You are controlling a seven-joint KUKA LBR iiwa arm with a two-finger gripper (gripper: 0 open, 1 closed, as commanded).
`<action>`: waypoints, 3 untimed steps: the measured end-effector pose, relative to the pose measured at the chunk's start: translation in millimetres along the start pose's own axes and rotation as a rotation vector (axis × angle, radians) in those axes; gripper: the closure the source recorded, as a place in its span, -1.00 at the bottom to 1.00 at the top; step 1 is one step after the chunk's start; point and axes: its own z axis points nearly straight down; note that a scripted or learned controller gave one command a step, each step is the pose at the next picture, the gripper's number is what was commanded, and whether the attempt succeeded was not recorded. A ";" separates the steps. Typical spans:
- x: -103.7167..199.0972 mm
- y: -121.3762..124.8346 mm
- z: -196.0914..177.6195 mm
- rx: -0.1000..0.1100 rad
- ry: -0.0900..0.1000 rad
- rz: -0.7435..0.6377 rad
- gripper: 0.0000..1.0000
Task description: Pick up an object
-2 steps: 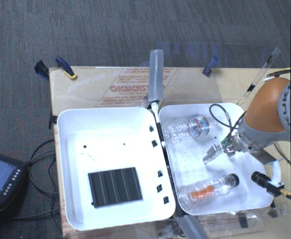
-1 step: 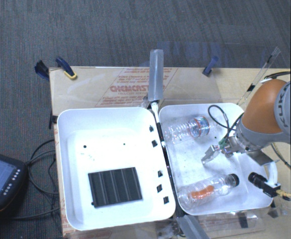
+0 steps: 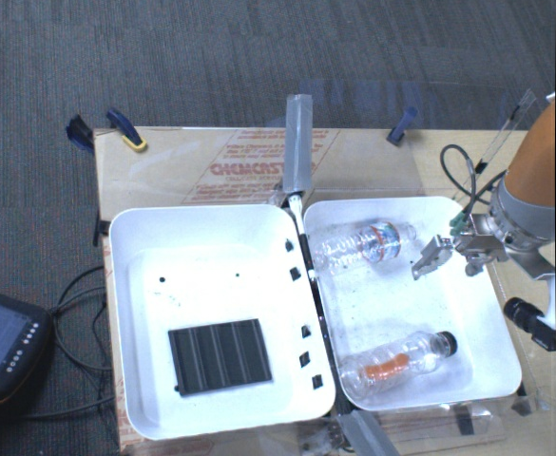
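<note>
We saw two white bins sitting side by side on a brown counter [image 3: 163, 164]. The left bin [image 3: 130, 255] had a dark ridged mat [image 3: 220, 355] lying flat near its front. The right bin [image 3: 487, 350] had two clear plastic bottles in it. One bottle, with a blue and red label [image 3: 368, 244], lay on its side near the back of the bin. The other bottle, with an orange label [image 3: 399, 362], lay on its side near the front, and its dark cap pointed to the right. The two bottles were well apart.

The grey arm with the orange band [image 3: 536, 174] reached in from the right. Its gripper [image 3: 453, 258] hung over the right side of the right bin, just to the right of the blue and red bottle. The fingers [image 3: 431, 257] were spread apart, and nothing was between them. They were not touching either bottle.

A grey post [image 3: 298, 145] stood at the back, between the two bins. Blue clamps [image 3: 121, 128] gripped the back edge of the counter. A black handset with a screen [image 3: 2, 345] lay on the floor at the left.
</note>
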 end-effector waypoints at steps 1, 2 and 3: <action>2.3 75.1 62.3 0.002 0.000 -0.006 -1.00; 12.6 96.6 111.2 -0.003 -0.011 -0.314 -1.00; -5.0 97.2 136.7 0.015 -0.008 -0.440 -1.00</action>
